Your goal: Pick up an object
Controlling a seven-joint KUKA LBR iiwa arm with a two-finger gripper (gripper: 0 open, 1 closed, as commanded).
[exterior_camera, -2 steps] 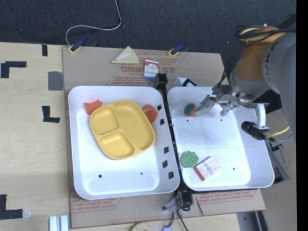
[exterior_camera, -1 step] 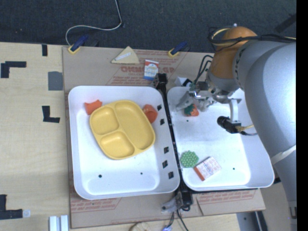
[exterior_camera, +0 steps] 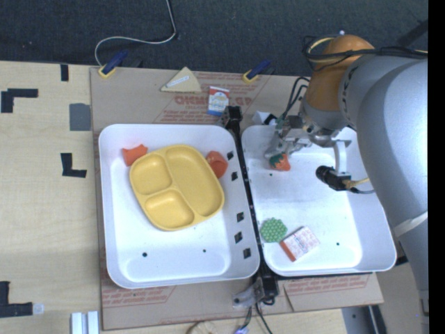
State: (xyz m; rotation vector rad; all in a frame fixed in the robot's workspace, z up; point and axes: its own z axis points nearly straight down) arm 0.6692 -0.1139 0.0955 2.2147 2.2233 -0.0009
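My gripper [exterior_camera: 279, 153] reaches down into the far left part of the right bin [exterior_camera: 327, 207]. A small orange and green object [exterior_camera: 281, 163] lies right at its tip, partly covered by it. I cannot make out whether it is gripped. Nearer the front of the same bin lie a green round object [exterior_camera: 272, 229] and a red and white packet [exterior_camera: 300, 243]. The left bin [exterior_camera: 118, 235] holds a yellow divided plate [exterior_camera: 176, 186], with an orange piece [exterior_camera: 134, 153] at its far left and a red-orange piece [exterior_camera: 217, 163] at its right.
The grey arm [exterior_camera: 389, 131] covers the right side of the right bin. A black divider [exterior_camera: 240, 186] runs between the bins. Behind them, on the cardboard, lie a small red and white box [exterior_camera: 218, 101] and a pale wedge [exterior_camera: 182, 81].
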